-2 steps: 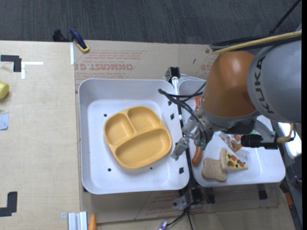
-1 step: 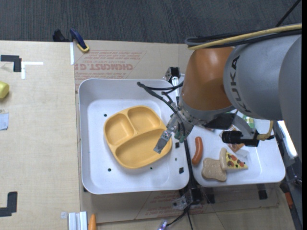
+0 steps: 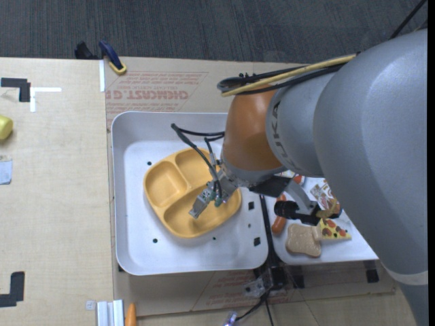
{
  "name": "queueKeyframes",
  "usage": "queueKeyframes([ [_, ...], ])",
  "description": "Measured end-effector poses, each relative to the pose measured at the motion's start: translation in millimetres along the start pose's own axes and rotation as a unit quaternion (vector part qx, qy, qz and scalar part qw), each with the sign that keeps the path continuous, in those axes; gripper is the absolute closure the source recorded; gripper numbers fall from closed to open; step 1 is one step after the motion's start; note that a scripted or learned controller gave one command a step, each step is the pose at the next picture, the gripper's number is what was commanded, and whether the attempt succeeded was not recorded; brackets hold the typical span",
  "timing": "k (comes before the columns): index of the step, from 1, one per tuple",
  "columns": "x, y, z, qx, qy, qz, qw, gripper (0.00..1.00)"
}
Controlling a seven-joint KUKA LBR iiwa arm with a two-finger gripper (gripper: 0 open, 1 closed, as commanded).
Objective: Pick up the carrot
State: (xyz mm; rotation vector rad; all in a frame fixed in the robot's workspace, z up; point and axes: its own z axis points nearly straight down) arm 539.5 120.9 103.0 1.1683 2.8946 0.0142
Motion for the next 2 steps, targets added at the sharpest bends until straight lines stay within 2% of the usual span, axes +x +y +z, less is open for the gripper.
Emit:
queueKeyframes([
  [1, -1, -1, -6, 0.002, 0.0, -0.001, 1.0, 1.0],
  [2, 25, -33, -43, 0.01, 0.006, 0.137, 0.9905, 1.0],
])
